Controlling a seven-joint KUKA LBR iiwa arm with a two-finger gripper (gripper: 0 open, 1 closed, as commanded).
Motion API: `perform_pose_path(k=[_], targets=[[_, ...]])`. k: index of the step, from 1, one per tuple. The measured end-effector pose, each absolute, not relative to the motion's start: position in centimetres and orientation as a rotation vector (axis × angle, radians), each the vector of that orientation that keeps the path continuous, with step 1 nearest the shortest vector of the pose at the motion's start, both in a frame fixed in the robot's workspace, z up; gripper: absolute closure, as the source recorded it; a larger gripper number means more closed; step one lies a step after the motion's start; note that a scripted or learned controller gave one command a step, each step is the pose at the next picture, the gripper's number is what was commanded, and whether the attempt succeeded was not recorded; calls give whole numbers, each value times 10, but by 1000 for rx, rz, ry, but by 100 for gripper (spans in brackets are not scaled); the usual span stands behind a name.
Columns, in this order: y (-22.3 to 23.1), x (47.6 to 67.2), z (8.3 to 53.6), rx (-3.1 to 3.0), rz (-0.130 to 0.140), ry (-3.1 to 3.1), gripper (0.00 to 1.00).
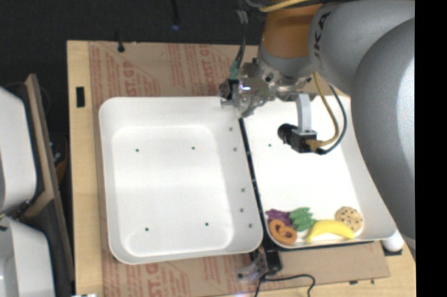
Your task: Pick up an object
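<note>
Several small toy foods lie along the near edge of the right bin [307,177]: purple grapes [277,216], an orange-brown ring-shaped piece [283,233], a green leafy piece [302,217], a yellow banana [328,230] and a speckled cookie [349,219]. My gripper [244,91] hangs at the far end of the ridge between the two bins, well away from these objects. The grey arm with its orange band [300,2] reaches in from the right above it.
The left bin [167,177] lies beside the right one on a cardboard sheet [160,72]. A black fitting with a cable [299,138] hangs from the wrist over the right bin. White containers [14,149] stand off the bench at the left.
</note>
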State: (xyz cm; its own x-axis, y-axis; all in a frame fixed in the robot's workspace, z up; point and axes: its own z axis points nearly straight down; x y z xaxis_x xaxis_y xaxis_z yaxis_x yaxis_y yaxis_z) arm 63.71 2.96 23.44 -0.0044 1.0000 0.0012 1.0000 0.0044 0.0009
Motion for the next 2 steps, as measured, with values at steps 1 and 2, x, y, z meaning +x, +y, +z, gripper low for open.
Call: perform_pose_path(k=[1, 2], targets=[[79, 637, 246, -2218, -3, -2225, 100], [76, 637, 246, -2222, 0, -2221, 0]])
